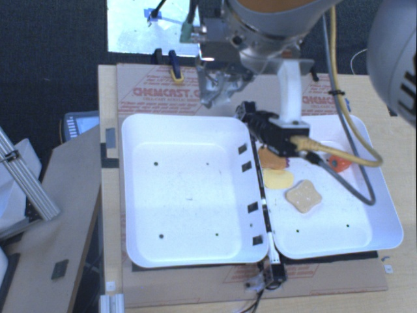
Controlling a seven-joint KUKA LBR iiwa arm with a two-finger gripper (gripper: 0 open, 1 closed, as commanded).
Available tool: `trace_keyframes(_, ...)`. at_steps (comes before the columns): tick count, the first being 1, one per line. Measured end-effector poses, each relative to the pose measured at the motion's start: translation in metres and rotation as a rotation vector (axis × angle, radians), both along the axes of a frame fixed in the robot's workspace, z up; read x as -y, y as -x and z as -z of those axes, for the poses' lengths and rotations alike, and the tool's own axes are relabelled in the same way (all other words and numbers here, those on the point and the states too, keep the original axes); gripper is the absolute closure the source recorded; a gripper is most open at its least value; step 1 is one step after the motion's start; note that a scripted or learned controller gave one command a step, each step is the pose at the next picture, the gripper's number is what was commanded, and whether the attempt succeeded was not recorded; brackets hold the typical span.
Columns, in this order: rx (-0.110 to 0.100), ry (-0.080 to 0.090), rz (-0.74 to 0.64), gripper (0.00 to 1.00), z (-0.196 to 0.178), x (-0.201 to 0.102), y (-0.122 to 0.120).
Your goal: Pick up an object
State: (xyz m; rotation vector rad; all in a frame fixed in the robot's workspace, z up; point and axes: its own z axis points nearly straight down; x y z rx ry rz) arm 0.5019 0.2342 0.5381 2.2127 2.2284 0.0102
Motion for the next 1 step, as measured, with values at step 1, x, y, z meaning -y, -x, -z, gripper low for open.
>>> trace_keyframes(1, -0.004, 0.002, 0.000, 0.00, 0.0030, -0.0002, -0.0008)
